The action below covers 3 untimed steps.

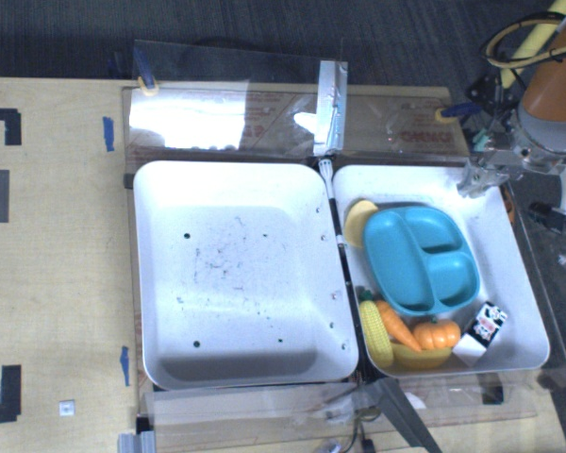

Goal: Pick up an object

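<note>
Camera view, looking down on two white bins side by side. All the objects are crowded into the right bin [524,281]: a blue divided plate [423,258] rests over a yellow piece [358,220], with a corn cob [374,331], a carrot [394,325] and a small black-and-white box [484,328] along its near edge. The gripper [479,179] hangs above that bin's far right corner, likely positioned to reach down; whether it is wide or narrow cannot be told. It holds nothing.
</note>
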{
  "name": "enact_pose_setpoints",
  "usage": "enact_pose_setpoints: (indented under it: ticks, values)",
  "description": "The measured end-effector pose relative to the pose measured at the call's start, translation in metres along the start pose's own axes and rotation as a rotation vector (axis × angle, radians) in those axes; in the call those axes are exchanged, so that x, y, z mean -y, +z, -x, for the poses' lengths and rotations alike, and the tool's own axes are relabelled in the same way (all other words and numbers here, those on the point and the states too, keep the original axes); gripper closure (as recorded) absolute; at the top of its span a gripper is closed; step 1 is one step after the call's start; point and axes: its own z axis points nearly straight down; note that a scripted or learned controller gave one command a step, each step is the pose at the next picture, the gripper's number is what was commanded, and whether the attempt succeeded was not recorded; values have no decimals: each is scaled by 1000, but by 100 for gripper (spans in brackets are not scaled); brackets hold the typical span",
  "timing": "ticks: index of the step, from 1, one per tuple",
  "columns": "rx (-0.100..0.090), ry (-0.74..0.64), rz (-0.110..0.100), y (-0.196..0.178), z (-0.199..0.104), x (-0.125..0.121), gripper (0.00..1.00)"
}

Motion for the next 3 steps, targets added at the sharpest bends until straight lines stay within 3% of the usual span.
enact_pose_setpoints:
  ticks: [1, 3]
  values:
    - [-2, -182, -4, 9, -4, 0, 100]
    - [-1, -122, 0, 0, 0, 0, 100]
